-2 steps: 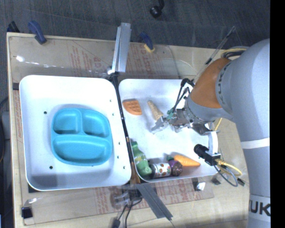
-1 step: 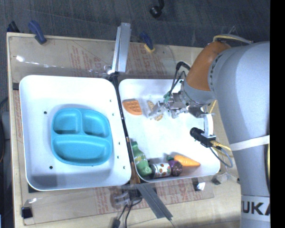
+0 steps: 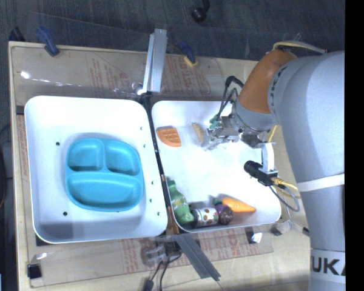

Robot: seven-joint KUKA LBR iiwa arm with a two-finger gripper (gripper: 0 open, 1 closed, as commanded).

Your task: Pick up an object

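Gripper [image 3: 213, 136] low in the right bin [image 3: 230, 111], upper middle of the frame, just beside a small tan piece [image 3: 198, 131]. Fingers too blurry to read; cannot tell if released or clenched. Probably aimed there for a grab. Orange slice [image 3: 168, 136] near the bin's left wall. Carrot [image 3: 238, 207] and green toy [image 3: 181, 208] bunched along the bottom edge. Blue tray [image 3: 103, 173] flat in the left bin [image 3: 42, 117].
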